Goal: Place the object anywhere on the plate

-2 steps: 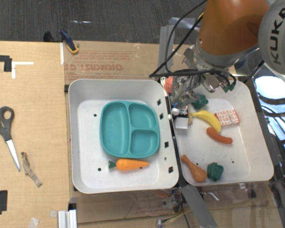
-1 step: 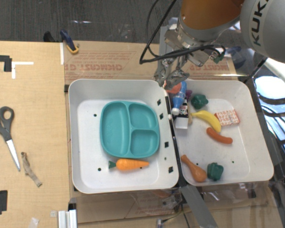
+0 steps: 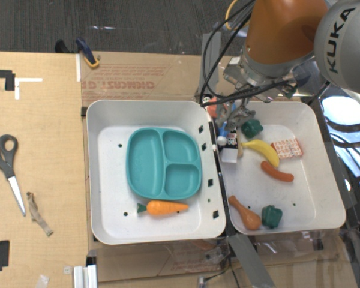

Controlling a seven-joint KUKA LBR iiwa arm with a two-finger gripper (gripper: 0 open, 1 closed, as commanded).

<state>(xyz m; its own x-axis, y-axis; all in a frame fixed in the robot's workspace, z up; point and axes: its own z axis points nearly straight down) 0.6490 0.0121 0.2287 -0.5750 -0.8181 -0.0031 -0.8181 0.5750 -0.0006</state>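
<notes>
Over the right bin's [image 3: 324,161] far-left corner, the gripper [image 3: 231,122] hovered.
Its state I couldn't tell; crowded against the wall, it could miss the banana [image 3: 261,150] or green pepper [image 3: 251,128].

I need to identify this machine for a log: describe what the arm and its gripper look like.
The arm is grey with rounded casings, black KUKA lettering and a wide orange band above the wrist. Black and yellow cables loop beside it. The gripper is a small metal assembly, too cluttered to make out further.
</notes>
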